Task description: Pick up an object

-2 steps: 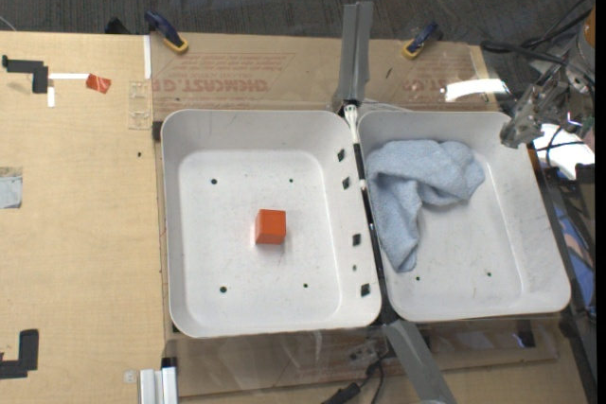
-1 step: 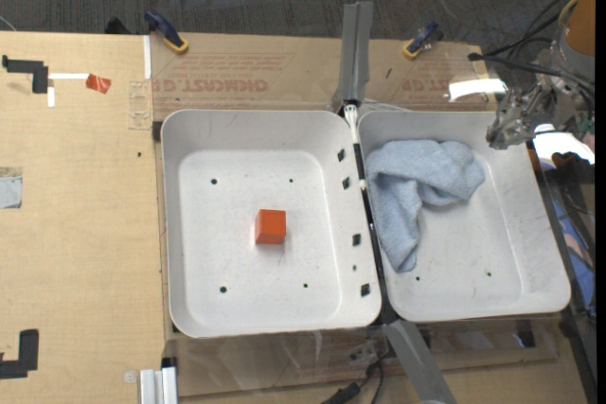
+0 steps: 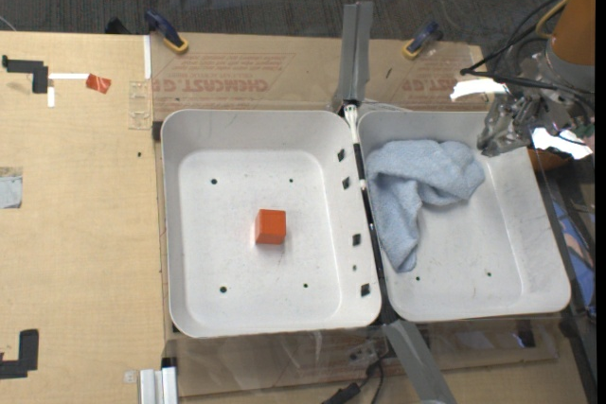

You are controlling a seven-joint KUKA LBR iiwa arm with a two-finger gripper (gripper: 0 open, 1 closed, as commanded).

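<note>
Two bins: white, shallow, side by side on my bench, the left bin [image 3: 185, 203] and the right bin [image 3: 530, 241] meeting at a hinged seam in the middle.
Cube: one small orange-red block [image 3: 271, 227] sits on the floor of the left bin, a little below its centre, apart from every wall.
Cube's heading: it is near enough square that I can name no long axis; its edges run roughly in line with the bin walls, top face up.
Cube's look: solid orange-red, flat matte faces, sharp corners, a darker shaded side toward the near edge.
Towel: a pale blue-grey cloth [image 3: 421, 189] lies crumpled in the right bin, bunched against the left wall and upper part, one tail trailing down toward the near side.
My gripper [image 3: 499, 135]: it hangs over the upper right corner of the right bin, just beside the towel's upper right edge, well apart from the cube.
My jaws: dark and blurred among cables, so I cannot tell how they stand.
Surroundings: brown cardboard sheet [image 3: 256, 76] behind the bins, clamped at its corners.
</note>
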